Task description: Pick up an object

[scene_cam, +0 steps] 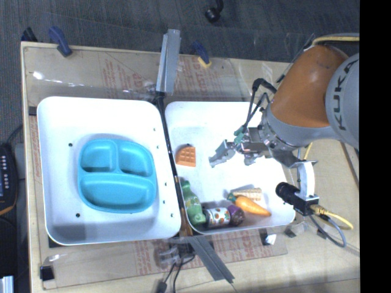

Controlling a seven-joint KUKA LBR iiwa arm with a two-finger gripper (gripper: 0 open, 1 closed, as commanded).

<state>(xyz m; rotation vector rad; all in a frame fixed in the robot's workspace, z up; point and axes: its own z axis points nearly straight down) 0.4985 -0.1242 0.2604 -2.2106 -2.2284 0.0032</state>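
My gripper (227, 152) hangs over the middle of the right bin (208, 118), its fingers spread open with nothing between them. An orange waffle-like piece (186, 155) lies just to its left, near the bin's left wall. Along the bin's front edge lie a green toy (190, 201), a small can (217, 217), a purple piece (236, 213), an orange carrot (252, 206) and a beige biscuit-like piece (247, 193). The gripper sits above and apart from all of them.
The left bin (55, 127) holds a blue divided tray (116, 174). A grey bar (167, 60) stands at the back between the bins. The arm's grey and orange body (311, 96) overhangs the right bin's right side.
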